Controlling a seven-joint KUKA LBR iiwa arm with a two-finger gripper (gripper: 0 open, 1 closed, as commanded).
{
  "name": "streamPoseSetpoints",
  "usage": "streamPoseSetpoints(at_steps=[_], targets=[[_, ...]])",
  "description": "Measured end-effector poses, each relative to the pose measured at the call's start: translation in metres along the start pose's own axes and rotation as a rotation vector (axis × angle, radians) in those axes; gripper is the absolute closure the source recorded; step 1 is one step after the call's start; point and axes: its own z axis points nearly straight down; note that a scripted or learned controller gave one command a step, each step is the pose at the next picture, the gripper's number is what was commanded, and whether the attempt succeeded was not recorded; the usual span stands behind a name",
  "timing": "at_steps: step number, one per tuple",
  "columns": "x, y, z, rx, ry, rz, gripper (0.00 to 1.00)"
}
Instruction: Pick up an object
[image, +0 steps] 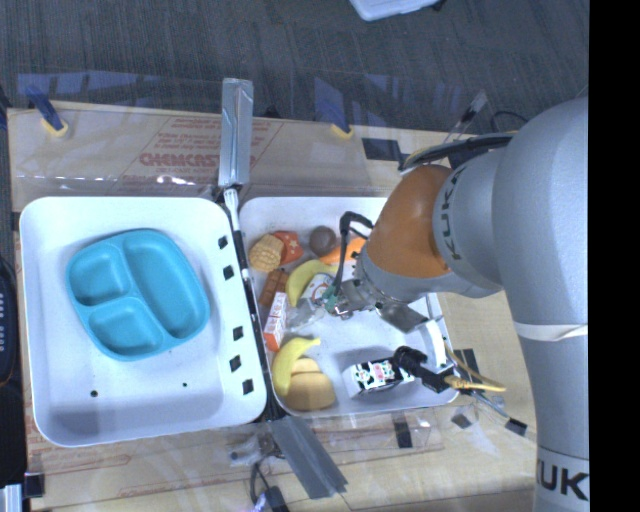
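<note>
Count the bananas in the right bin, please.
2. One banana lies near the bin's middle, just left of the hand. The other banana lies near the front-left corner. The arm may hide more.

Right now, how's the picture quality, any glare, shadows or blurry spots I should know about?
In the camera view, light is even and soft; the clear sheet behind the bins shows pale reflections. The blue tray in the left bin looks sharp, with a faint shadow at its edge. In the right bin, the gripper is small and muddled among the bananas, so detail there is hard to read.
</note>
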Motion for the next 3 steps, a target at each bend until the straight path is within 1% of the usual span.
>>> streamPoseSetpoints(at_steps=[1, 2, 3], targets=[[-0.040, 0.051, -0.001, -0.001, -0.001, 0.377, 0.00], [-0.040, 0.051, -0.001, -0.001, -0.001, 0.377, 0.00], [-0.071, 0.102, -0.001, 0.001, 0.000, 0.328, 0.00]])
